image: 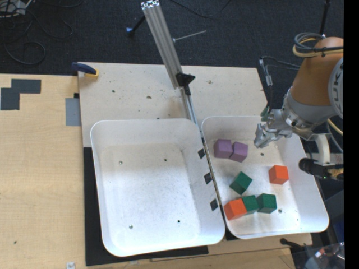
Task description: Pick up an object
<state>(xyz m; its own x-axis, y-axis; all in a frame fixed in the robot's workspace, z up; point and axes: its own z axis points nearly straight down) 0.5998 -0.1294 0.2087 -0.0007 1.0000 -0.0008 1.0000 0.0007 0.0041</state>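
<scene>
Hovering over the right bin [314, 220], the pincer [262, 139] is carrying nothing visible; its opening cannot be determined. Just left of it, two matte purple cubes [230, 149] are touching. Below it, an orange cube [278, 174], three green cubes [241, 182] and another orange block [235, 208] are lying. The left bin [106, 150] is sitting further left.

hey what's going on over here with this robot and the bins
A robot arm reaches in from the right, its hand low over the right bin, just right of two purple blocks. That bin also has two orange blocks and three green blocks. No block is between its fingers, so nothing is picked up yet. The left bin sits beside it.
</scene>
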